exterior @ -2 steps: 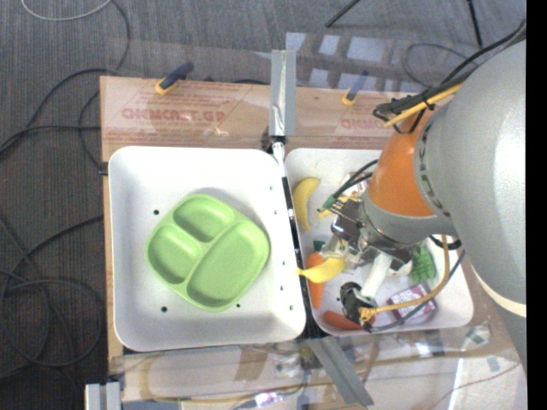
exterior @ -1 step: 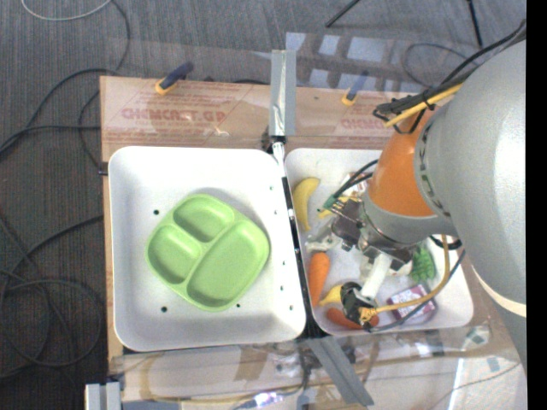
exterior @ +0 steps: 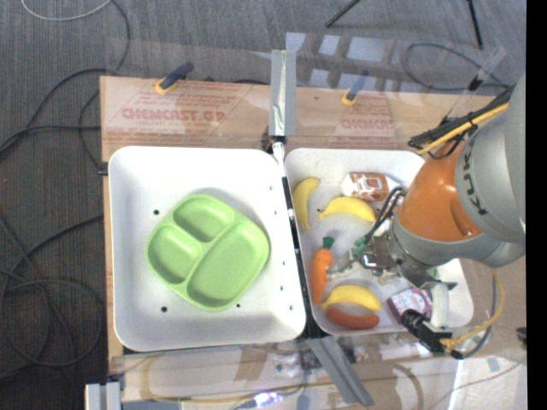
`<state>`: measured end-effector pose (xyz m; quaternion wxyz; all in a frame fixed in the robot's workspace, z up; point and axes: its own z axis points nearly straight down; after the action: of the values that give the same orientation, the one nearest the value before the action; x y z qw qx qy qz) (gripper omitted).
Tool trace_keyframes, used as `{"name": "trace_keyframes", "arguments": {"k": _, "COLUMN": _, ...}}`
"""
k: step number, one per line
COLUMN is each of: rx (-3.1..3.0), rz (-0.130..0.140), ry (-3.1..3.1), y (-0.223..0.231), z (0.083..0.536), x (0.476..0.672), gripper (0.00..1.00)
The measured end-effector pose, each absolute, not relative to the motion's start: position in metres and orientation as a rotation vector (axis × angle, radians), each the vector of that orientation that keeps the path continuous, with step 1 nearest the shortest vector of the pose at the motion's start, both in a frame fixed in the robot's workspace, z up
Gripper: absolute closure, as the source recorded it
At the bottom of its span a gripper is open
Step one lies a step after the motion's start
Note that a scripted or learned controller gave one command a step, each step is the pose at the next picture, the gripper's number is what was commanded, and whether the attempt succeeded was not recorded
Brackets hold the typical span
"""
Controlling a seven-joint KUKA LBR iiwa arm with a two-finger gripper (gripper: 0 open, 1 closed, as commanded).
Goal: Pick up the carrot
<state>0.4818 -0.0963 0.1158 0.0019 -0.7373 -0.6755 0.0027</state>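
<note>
Camera view from above, slanted: two white bins side by side on a bench. Left bin (exterior: 128,186) holds a green divided plate (exterior: 208,252) with three compartments, sitting roughly centre. Right bin (exterior: 301,165) is cluttered. Carrot (exterior: 320,272) lies near the right bin's left wall, about upright in frame, green top end up, orange body running down toward the bin's front. Just below and right of it, a yellow banana-like piece (exterior: 353,296), and under that a red sausage-shaped item (exterior: 352,318); carrot's lower end is very near or touching them, can't tell which. Two more yellow banana shapes further back: one (exterior: 303,200) near the left wall, one (exterior: 349,207) curved across the middle. Brown packaged item (exterior: 370,184) at the back. Purple packet (exterior: 408,300) near the front right. Arm comes in from the right, orange band (exterior: 434,203) over the right bin. Gripper (exterior: 367,254) sits low in the bin, right of the carrot, near but apart from it. Fingers are a dark blur, spread can't be told. Nothing visibly between them.
</note>
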Motion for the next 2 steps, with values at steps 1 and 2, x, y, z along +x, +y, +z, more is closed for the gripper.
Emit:
{"name": "trace_keyframes", "arguments": {"k": 1, "rx": -2.134, "rz": 0.005, "ry": -2.301, "y": -0.065, "z": 0.183, "x": 0.488, "gripper": 0.0}}
{"name": "trace_keyframes", "arguments": {"k": 2, "rx": -1.692, "rz": -0.006, "ry": -2.653, "y": -0.097, "z": 0.088, "x": 0.499, "gripper": 0.0}}
